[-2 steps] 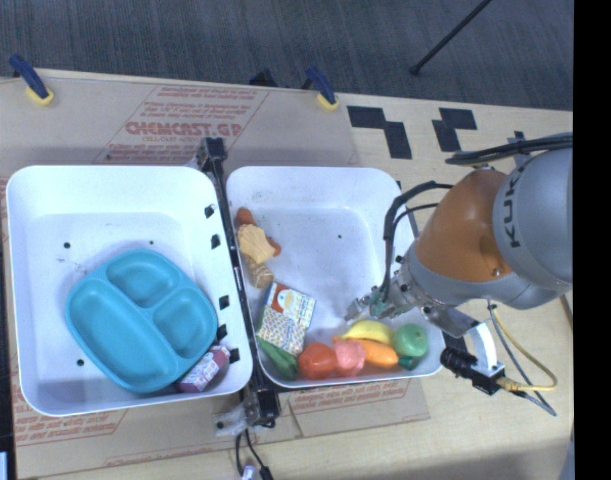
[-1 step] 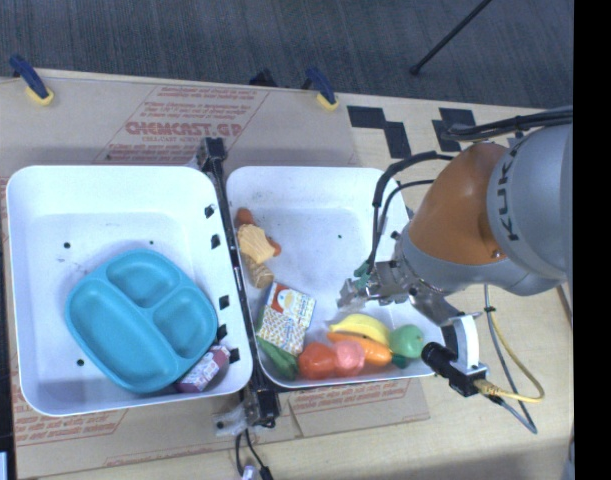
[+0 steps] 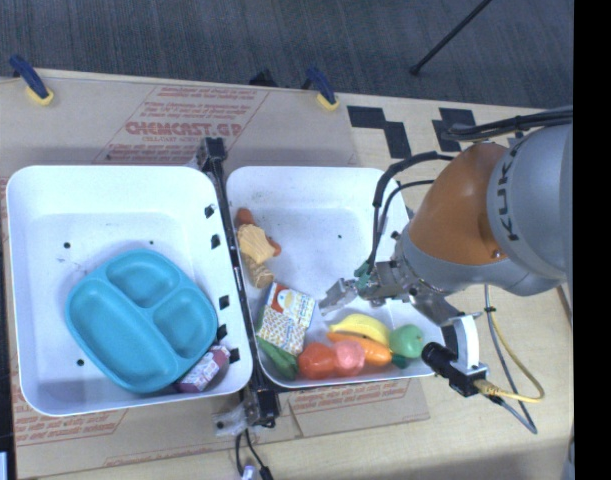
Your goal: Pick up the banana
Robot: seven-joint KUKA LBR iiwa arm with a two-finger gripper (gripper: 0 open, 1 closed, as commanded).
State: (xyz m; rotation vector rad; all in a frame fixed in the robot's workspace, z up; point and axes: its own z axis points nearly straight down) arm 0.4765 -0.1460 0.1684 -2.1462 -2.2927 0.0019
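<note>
Yellow banana (image 3: 358, 326) below open, unladen tool (image 3: 347, 290); "CHEMCAST GP" on cardboard (image 3: 183, 128).

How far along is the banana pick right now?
Done: the arm has reached over the right bin, with the gripper just above the banana. In hand: nothing visibly gripped. Left: the banana lies among the toy food; closing on it and lifting remain.
</note>
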